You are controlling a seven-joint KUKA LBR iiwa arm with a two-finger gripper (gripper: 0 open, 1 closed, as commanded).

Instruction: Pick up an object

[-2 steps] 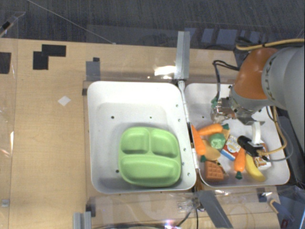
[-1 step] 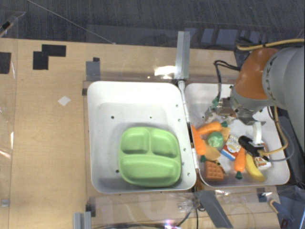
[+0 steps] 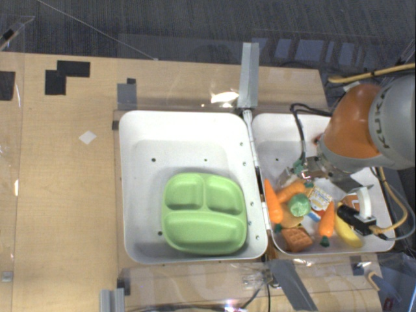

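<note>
You see the arm [image 3: 364,125] over the right bin [image 3: 279,138], gripper [image 3: 312,171] low among carrots [image 3: 273,203], perhaps touching them. A green tray [image 3: 205,213] fills the left bin [image 3: 140,174].

One fixed camera hangs above the surface [image 3: 58,194] and looks down at a slant, far enough back to take in both white bins whole: the left bin [image 3: 140,174] sits near the middle of the view, the right bin [image 3: 279,138] toward the right edge. Dark carpet [image 3: 162,12] runs across the top, beyond the surface's far edge. The arm [image 3: 374,122] enters from the right.
</note>
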